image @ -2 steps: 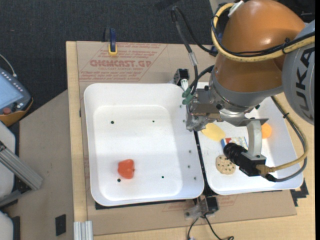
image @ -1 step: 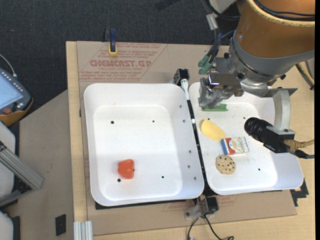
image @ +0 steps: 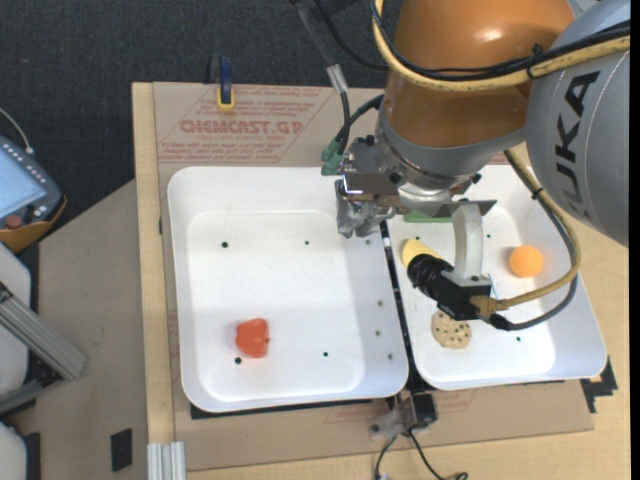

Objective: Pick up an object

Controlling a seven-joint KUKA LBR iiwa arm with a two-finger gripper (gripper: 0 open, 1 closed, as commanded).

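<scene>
At the near edge of the bench, a small black clip and cable sit just below the seam where the two bins meet. The left bin holds a red-orange object lying in its near left part, well apart from the arm. The right bin holds a round speckled cookie-like disc near its front, an orange ball farther back toward the right wall, and a yellow object close to the dividing walls, partly hidden by the arm's hardware. A black fitting with a cable hangs just above the disc. The pincer hangs over the back of the seam between the bins, at the left bin's right rim; whether it is spread or pressed together cannot be told, and nothing is seen held in it. Above it bulk the orange band and grey arm. Beyond the bins lies a printed cardboard sheet with a blue clamp at its far edge.
</scene>
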